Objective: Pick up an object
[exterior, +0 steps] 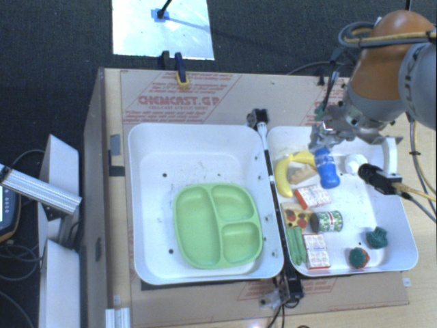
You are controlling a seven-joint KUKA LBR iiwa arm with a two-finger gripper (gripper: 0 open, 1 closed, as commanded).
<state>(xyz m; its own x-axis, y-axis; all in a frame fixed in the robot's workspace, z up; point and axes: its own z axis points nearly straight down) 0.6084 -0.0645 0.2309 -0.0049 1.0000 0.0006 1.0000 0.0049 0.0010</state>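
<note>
Arm (389, 67): reaches in over the right bin's far edge, wrist low above the clutter.
Right bin (396, 214): holds the bottle, a banana (285, 169), two small boxes (313, 197), a can (328, 221), a green pod (295, 243) and two small toys near its right corner.
Left bin (147, 156): carries a green tray (217, 224) toward its near edge.
Gripper (323, 141): sits at the bottle's top end; whether it is spread or clamped, I cannot tell.
Bottle (328, 169): lies in the far half of the right bin, just beside the banana, touching or nearly so.
Bottle axis: long axis runs roughly from the bin's far edge toward its near edge, slightly slanted; the clear upper end points at the gripper.
Doing it well: I would close across the bottle's narrow width, squarely, keep clear of the banana, then lift straight up.
</note>
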